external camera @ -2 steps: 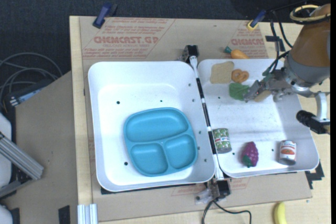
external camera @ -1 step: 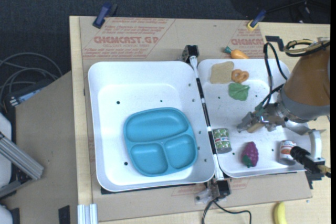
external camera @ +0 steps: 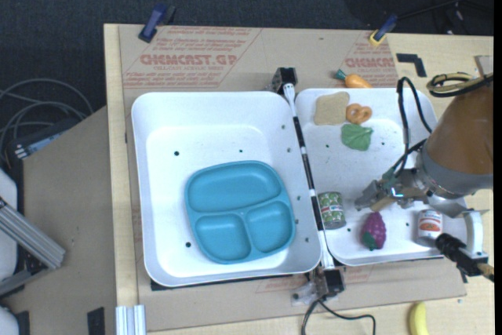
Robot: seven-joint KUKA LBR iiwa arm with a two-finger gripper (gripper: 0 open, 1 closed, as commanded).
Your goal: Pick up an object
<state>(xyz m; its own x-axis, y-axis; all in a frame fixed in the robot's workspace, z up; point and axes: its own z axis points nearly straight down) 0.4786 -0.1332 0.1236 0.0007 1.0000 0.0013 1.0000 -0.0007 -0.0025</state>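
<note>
Left bin, blue tray

A blue tray lies in a white bin (purple fruit, green leaf alongside)

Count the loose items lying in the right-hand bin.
6: a bread slice, a pretzel and a green leaf at the far end; a can, a purple fruit and a small jar near the front. The arm may hide more.
</note>
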